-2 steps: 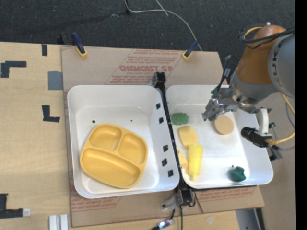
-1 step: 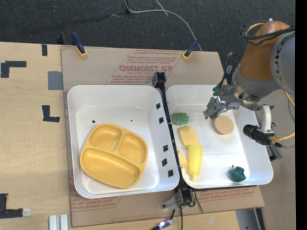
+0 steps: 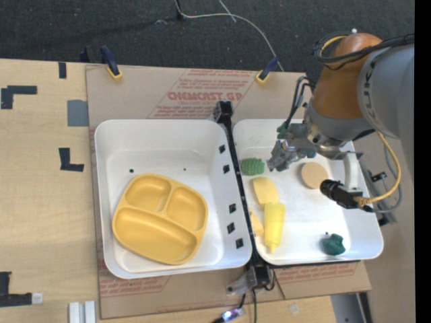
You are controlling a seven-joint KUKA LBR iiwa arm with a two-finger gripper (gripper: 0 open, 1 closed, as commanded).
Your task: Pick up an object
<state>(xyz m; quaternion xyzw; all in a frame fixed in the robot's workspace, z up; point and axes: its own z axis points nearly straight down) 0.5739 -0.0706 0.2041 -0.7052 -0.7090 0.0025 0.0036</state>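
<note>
The arm (image 3: 390, 86) is smooth grey with a rounded orange band (image 3: 340, 79) above the wrist; black and yellow cables (image 3: 387, 180) loop beside its dark metal pincer (image 3: 286, 155).

Right bin, frame's right half — a green lump (image 3: 252, 166) lay by the divider, yellow block (image 3: 264, 190) and corn (image 3: 273, 225) below it, tan disc (image 3: 312, 175) right, teal piece (image 3: 333, 244) lower right.

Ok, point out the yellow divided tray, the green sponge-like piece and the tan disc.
yellow divided tray (image 3: 160, 218), camera view, on its centre ridge.
green sponge-like piece (image 3: 252, 167), camera view, on the middle of its top.
tan disc (image 3: 313, 175), camera view, on its flat face.
</note>
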